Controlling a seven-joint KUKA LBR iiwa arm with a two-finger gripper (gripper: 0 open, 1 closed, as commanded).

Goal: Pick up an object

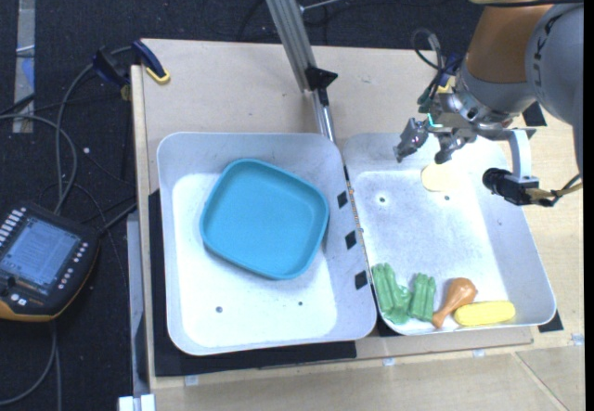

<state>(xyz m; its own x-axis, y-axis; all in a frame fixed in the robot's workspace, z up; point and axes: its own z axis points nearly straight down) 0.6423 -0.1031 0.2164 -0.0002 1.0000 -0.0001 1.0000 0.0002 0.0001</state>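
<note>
The gripper point(425, 147) hangs with fingers spread and nothing between them over the right bin's point(520, 242) far edge; a pale disc point(436, 178) lies just beside it; a blue plate point(265, 218) sits mid-left bin point(186, 307).

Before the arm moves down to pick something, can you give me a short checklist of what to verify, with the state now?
1. Gripper carries nothing: ok, its jaws stand apart with only air between them.
2. Gripper is over the right bin: ok, it is above the far edge.
3. A target lies under the gripper: not ok, only a pale flat piece is close; the green pieces, the orange drumstick-shaped toy and the yellow piece lie at the near edge.
4. Near-edge things are separated enough for a grasp: not ok, they crowd together.
5. Blue plate is out of the path: ok, it sits in the left bin.
</note>
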